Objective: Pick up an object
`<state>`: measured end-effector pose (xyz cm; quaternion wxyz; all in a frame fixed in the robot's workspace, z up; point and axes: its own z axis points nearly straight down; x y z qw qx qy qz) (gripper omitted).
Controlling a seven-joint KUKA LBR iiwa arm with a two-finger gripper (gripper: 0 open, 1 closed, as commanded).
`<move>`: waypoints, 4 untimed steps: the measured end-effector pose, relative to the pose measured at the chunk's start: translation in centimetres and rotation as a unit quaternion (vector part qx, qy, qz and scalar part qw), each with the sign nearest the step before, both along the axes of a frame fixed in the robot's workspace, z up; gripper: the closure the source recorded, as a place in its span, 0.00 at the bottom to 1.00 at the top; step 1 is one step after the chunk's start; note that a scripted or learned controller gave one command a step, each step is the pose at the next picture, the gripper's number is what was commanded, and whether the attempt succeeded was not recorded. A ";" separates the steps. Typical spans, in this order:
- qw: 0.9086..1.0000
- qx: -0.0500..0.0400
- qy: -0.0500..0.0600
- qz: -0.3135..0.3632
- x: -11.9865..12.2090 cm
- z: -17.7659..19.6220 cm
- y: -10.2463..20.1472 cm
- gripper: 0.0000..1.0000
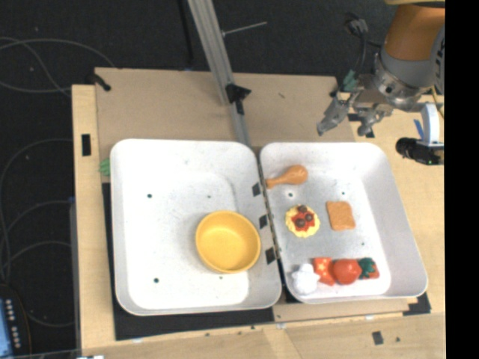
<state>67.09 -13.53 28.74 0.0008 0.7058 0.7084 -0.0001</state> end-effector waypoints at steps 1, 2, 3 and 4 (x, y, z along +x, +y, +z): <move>1.000 -0.001 0.000 0.000 0.0 0.0 0.0 0.00; 1.000 -0.001 0.002 -0.002 -0.4 -4.3 0.1 0.00; 1.000 -0.001 0.002 -0.003 -0.9 -8.8 -0.8 0.00; 1.000 -0.001 0.002 -0.003 -1.5 -13.2 -1.3 0.00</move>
